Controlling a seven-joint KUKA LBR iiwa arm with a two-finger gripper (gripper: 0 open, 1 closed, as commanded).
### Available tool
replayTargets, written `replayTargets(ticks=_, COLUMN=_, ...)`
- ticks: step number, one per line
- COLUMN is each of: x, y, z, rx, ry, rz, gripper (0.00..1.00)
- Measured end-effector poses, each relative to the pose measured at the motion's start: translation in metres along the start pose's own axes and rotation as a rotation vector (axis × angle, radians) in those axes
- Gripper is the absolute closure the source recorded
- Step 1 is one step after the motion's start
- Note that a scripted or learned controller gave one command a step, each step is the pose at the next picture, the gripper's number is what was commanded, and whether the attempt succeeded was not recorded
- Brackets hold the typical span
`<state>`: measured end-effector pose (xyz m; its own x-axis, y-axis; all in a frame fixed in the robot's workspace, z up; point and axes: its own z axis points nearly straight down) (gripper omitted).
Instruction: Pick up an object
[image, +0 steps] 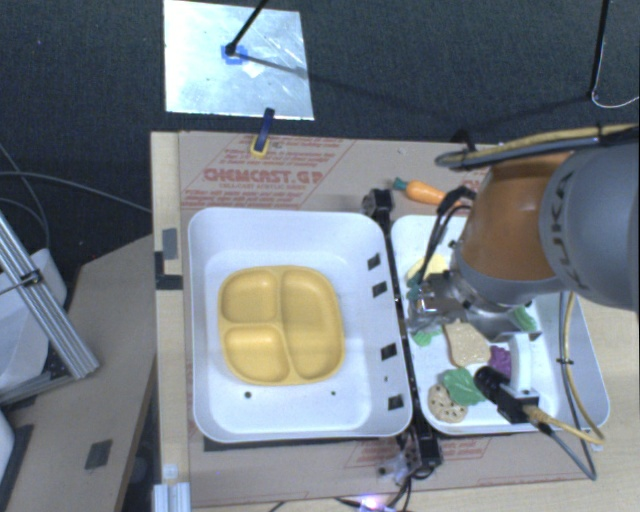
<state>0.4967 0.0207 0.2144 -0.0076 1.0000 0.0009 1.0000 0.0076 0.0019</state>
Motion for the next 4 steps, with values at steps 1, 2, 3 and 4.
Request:
replayTargets(ticks=1, x=0.053, y=-0.009, z=-0.131, rx=-0.010, ry=0.002, rz=-0.003, gripper=1.00)
replayTargets(ticks=2, x=0.083, y=-0.009, z=-0.202, rx=-0.007, ry=0.002, rz=0.000, gripper=1.00)
replayTargets(ticks=3, x=0.115, y=-0.009, z=-0.120, rx=0.006, ry=-0.001, rz=0.000, gripper=1.00)
replayTargets(ticks=4, x=0.143, y=-0.012, z=0.040, rx=0.014, ry=-0.003, rz=0.005, gripper=1.00)
